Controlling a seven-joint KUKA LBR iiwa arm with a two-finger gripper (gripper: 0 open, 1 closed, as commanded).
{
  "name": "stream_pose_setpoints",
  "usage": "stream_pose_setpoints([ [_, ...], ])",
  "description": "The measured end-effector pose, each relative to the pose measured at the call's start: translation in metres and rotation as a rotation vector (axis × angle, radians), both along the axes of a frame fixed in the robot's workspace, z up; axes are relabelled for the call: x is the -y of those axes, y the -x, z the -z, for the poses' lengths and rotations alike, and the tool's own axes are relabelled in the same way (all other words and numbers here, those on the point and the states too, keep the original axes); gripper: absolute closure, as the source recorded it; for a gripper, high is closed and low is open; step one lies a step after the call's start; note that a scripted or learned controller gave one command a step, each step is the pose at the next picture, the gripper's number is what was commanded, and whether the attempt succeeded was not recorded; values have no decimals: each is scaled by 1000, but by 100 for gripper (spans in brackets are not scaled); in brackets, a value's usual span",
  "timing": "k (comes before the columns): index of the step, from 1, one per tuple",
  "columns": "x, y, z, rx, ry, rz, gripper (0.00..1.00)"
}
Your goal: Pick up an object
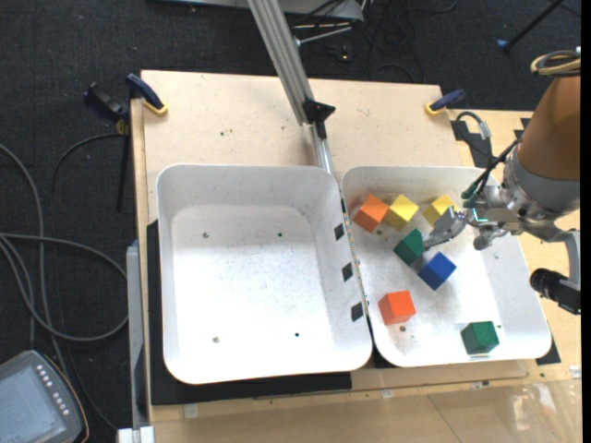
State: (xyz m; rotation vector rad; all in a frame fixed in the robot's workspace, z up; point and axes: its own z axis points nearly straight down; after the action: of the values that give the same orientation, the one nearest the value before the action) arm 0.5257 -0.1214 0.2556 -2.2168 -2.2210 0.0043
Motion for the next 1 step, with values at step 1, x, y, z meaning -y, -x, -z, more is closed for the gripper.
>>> stream_pose_setpoints([
  [1, 0, -1, -2, 4, 1, 2, 0],
])
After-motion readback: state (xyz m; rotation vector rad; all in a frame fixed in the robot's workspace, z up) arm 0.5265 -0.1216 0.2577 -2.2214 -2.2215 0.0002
